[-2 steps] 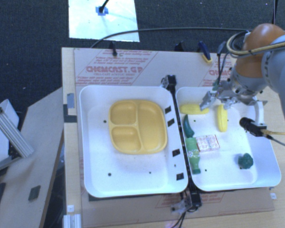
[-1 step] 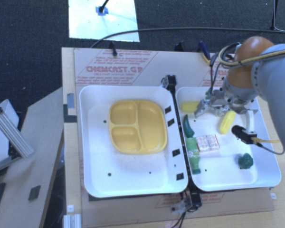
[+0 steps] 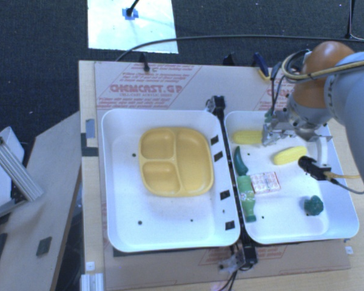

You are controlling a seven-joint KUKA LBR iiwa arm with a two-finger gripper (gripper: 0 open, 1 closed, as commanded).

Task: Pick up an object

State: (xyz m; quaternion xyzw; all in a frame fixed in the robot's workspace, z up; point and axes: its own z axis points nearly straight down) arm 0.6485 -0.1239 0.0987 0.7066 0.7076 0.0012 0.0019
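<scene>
The right bin holds several small items. A yellow oblong piece lies at its far left, and a second yellow piece lies near the middle. There is also a dark green curved item, a green bottle, a small pink-and-white box and a dark green lump. My gripper hangs low over the far part of this bin, just right of the first yellow piece and above-left of the second. I see nothing held in it.
The left bin holds a yellow divided plate. A black divider with clips runs between the bins. A black plug on a cable hangs from the arm over the right bin.
</scene>
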